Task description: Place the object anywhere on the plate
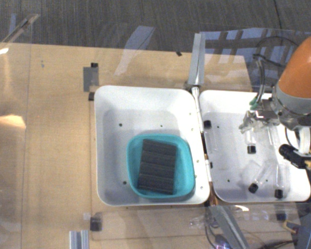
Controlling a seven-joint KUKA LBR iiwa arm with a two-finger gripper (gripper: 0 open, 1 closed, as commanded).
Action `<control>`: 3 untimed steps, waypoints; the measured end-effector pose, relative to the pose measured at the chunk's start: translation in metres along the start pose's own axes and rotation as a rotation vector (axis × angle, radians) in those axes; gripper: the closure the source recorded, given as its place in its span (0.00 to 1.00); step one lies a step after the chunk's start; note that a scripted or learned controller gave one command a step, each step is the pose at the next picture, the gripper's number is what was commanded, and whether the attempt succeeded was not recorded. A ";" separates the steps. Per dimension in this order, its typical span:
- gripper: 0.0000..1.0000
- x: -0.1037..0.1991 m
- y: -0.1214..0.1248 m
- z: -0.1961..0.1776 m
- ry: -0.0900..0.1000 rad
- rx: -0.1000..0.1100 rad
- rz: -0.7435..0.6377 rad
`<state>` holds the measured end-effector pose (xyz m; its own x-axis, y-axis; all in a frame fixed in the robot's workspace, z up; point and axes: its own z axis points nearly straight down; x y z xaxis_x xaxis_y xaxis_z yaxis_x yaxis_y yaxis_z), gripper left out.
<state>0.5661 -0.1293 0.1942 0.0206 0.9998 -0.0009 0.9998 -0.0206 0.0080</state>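
The left bin (pixel 106 139) holds one teal plate (pixel 185 165), set toward its near right part. One dark ridged block (pixel 157 166) lies flat on the plate, inside its rim, its long side running near to far with a slight tilt. The task's thing is therefore on the plate.

By this picture, the placing looks done: the block rests wholly on the plate and nothing touches it. What may be left is for the arm to pull clear, and it is over the other bin, well apart from the plate.

The right bin (pixel 223 108) sits just beside the left one, their walls touching along the middle. The arm (pixel 300 77) reaches in over its far right part, and the gripper (pixel 264 165) hangs below it above the bin floor. The gripper is see-through and blurs into the white floor, so I cannot tell whether it is parted or closed.

The count: two bins, one plate, one block, one arm, one gripper.
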 end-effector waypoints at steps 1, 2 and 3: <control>1.00 0.103 0.001 0.009 0.002 0.002 0.068; 1.00 0.190 -0.032 -0.017 0.003 0.001 -0.169; 0.00 0.190 -0.032 -0.017 0.003 0.001 -0.168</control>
<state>0.5380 0.0614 0.2107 -0.1470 0.9891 0.0007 0.9891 0.1470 0.0069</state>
